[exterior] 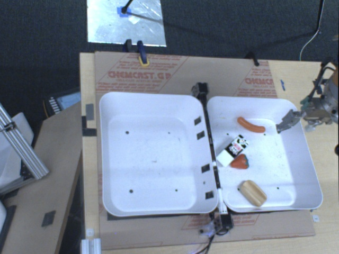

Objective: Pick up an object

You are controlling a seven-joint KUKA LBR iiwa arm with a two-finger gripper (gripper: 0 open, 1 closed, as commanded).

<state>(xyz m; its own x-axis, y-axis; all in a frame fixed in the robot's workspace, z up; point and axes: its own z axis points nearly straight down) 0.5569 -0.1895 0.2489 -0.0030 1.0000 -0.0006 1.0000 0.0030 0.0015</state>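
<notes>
The right bin holds several small objects. An orange sausage-shaped piece lies near its back. A black-and-white block sits at the middle left, touching a red-orange lump just in front of it. A tan bread-like block lies near the front wall. My gripper hangs over the bin's back right part, to the right of the sausage piece and apart from it. Nothing shows in its grasp.
The left bin sits beside the right one, with a black-clipped divider between them. Both rest on a cardboard sheet. A foil square lies at the back left. A cable hangs at the back right.
</notes>
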